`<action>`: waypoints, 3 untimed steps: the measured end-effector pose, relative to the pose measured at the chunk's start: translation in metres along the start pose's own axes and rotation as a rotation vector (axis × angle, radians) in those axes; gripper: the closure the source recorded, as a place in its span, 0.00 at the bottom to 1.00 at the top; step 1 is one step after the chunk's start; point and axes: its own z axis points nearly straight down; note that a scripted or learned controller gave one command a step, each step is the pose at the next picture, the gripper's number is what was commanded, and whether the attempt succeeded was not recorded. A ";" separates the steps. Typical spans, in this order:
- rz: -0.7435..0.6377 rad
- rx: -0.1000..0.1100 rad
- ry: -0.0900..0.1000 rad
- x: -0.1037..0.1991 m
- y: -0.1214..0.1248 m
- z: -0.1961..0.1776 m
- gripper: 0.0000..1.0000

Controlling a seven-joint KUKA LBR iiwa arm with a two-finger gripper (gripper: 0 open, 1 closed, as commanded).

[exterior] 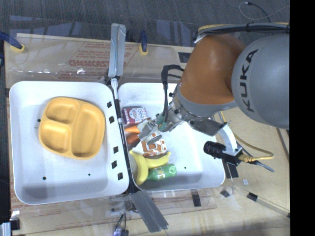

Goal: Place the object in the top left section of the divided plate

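Two shallow white bins sit side by side on a bench, seen from above at a slant. In the left bin (29, 181) lies a yellow divided plate (72, 127) with three sections, all bare. The right bin (197, 176) holds a cluster of small items against its left wall: a dark red packet (134, 114) at the top, an orange carrot-like piece (132, 130) below it, an orange and white carton (154, 145), a yellow banana (143, 164), and a green item (165, 171) beside the banana. The grey arm (261, 77) with its orange band (209, 70) reaches in from the right, and its gripper (161, 123) hangs low over the cluster, just above the carton. Whether the claw is spread or closed, and whether it has hold of anything, cannot be told from this angle.
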 end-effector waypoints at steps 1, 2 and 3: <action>-0.001 0.000 0.000 0.000 0.000 0.000 0.00; -0.273 -0.007 -0.004 0.093 0.064 -0.137 0.00; -0.410 -0.006 -0.004 0.187 0.077 -0.168 0.00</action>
